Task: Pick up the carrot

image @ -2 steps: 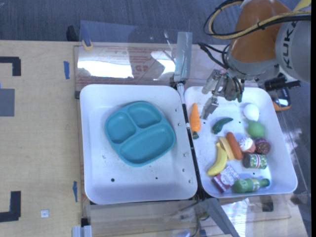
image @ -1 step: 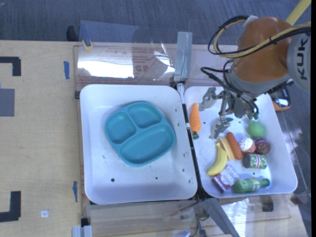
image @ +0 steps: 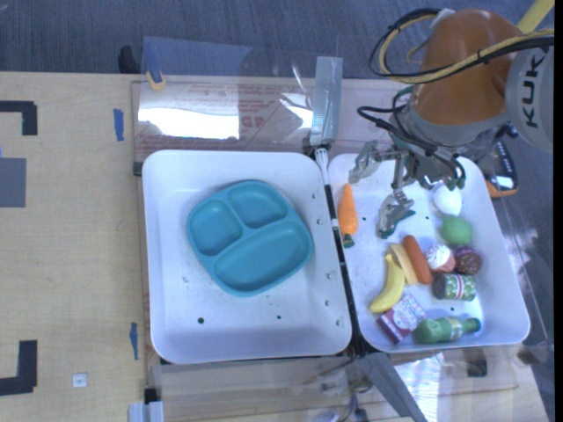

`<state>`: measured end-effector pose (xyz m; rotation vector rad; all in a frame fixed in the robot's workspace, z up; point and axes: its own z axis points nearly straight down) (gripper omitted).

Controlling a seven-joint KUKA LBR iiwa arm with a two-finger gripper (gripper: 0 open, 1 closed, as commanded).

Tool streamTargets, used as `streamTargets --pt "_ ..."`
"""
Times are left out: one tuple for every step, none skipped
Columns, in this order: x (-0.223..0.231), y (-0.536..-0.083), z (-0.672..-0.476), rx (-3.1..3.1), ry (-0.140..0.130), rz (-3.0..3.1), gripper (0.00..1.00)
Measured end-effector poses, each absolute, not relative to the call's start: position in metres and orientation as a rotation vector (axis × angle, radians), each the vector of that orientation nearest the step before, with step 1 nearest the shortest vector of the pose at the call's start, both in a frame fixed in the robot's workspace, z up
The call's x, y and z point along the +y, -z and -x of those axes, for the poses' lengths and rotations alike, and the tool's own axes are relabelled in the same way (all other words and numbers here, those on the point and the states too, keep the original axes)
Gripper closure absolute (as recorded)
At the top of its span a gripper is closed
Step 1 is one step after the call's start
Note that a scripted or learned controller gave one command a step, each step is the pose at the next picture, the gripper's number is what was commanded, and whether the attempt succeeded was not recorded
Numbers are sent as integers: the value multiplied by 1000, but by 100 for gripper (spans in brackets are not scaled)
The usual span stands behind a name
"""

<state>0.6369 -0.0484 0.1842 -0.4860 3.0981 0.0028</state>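
Nearest the camera, a green bottle (image: 447, 328) lies at the right bin's (image: 506, 262) six o'clock edge. Against its nine o'clock wall lies the carrot (image: 348, 211), untouched. Spread, empty jaws (image: 393, 207) hover at the carrot's three o'clock: approach step; next, shift toward nine and descend.

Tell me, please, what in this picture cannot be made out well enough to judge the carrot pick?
- Hand, camera view: its metal fingers blur against the white bin, so open or shut cannot be told.
- Carrot: it lies along the bin's left wall, and whether it touches that wall is unclear.
- Small packet beside the green bottle: its print is too small to read.
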Motion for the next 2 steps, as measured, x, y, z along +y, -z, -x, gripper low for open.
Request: streamTargets --pt "-95 -136 -652 3036 -3 789 0" --pt "-96 -88 -641 2944 2 1078 0"
